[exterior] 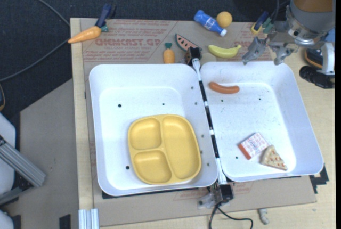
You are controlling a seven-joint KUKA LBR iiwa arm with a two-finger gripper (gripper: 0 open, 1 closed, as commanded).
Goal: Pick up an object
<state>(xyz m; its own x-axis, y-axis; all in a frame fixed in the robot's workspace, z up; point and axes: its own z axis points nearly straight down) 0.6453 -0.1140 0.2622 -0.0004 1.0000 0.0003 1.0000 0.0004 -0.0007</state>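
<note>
While the gripper [268,52] hangs open and empty at upper right, the sausage [224,88] looks light, smooth; grasp across its middle.

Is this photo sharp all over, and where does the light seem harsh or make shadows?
In the camera view, the yellow plate and sausage look fairly crisp, each with a soft shadow; the left bin glares bright white; the gripper at the top right looks slightly blurred; the floor beyond stays dark.
</note>
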